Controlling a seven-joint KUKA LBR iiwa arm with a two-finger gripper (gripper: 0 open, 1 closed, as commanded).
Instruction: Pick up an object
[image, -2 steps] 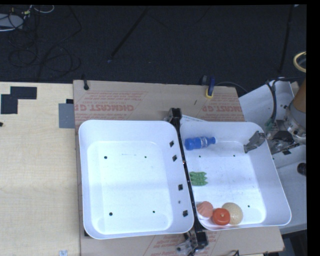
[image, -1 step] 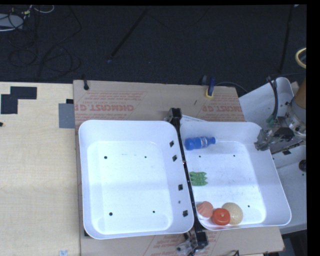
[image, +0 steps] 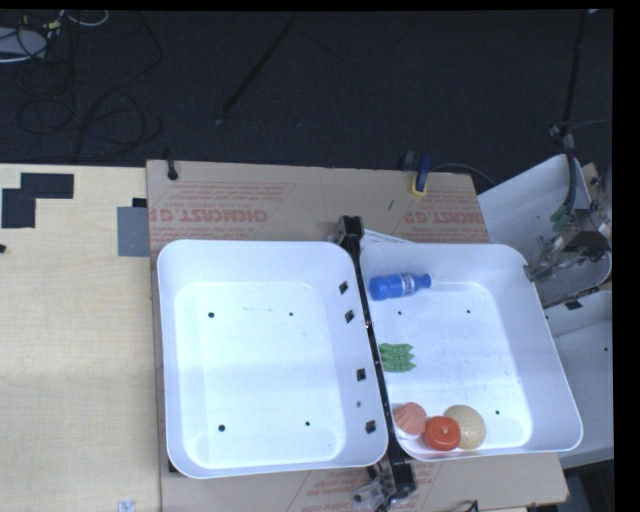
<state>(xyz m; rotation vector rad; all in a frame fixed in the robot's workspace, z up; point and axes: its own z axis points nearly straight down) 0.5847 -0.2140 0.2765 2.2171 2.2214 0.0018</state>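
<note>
The right bin (image: 520, 330) holds all the loose objects. A blue bottle with a white cap (image: 399, 286) lies on its side near the bin's far left corner. A small green bumpy piece (image: 397, 357) rests by the left wall, about halfway down. In the near left corner three items cluster together: a pink-orange piece (image: 410, 418), a round red object (image: 442, 433) and a pale beige ball (image: 466, 425). They touch or nearly touch one another.
The left bin (image: 260, 360) sits beside the right one, with a black divider strip (image: 365, 340) between them. Both rest on a cardboard sheet (image: 300, 205). Grey metal hardware and cables (image: 575, 245) stand just past the right bin's far right corner.
</note>
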